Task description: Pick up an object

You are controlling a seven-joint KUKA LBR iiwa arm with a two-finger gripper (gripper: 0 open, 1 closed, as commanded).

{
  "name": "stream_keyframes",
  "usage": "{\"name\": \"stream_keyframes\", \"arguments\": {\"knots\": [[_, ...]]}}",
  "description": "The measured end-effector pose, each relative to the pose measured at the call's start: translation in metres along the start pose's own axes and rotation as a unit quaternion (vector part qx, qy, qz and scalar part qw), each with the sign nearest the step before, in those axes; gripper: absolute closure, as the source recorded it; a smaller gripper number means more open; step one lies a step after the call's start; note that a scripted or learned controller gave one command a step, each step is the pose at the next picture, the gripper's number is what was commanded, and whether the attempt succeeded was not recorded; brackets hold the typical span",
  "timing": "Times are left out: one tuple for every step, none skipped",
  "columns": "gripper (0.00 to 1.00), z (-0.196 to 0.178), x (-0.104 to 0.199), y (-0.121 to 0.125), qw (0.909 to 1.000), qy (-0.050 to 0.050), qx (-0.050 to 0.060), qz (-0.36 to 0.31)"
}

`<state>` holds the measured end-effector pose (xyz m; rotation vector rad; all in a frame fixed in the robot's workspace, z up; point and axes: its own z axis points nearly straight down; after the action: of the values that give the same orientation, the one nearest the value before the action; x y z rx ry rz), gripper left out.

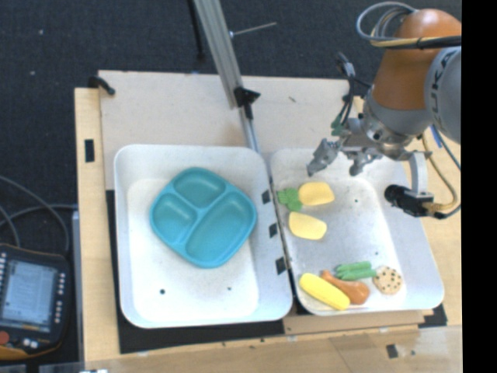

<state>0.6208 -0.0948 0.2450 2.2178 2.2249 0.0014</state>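
A: What is the pincer (342,160) doing?
B: Hovering spread open, gripping nothing, above the right bin (404,231).
A: And the target?
B: A yellow toy (316,193) is lying just below; descending probably comes next.

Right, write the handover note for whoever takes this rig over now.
Tool: open, nothing between its fingers, hovering over the far end of the right bin.
Right bin: yellow piece with green leaves nearest the tool, plain yellow piece just below it; at the near end a yellow banana-like piece, an orange carrot with green top and a cookie.
Left bin: teal divided plate.
Done: nothing picked yet.
Left: lower onto one object, probably the leafy yellow piece, close and lift.
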Motion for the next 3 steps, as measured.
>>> {"name": "stream_keyframes", "arguments": {"knots": [[0.00,0.000,0.000,0.000,1.0000,0.000,0.000,0.000],[0.00,0.043,-0.004,0.003,1.0000,-0.002,0.002,0.002],[0.00,0.101,-0.004,-0.008,1.0000,-0.001,0.003,0.002]]}}
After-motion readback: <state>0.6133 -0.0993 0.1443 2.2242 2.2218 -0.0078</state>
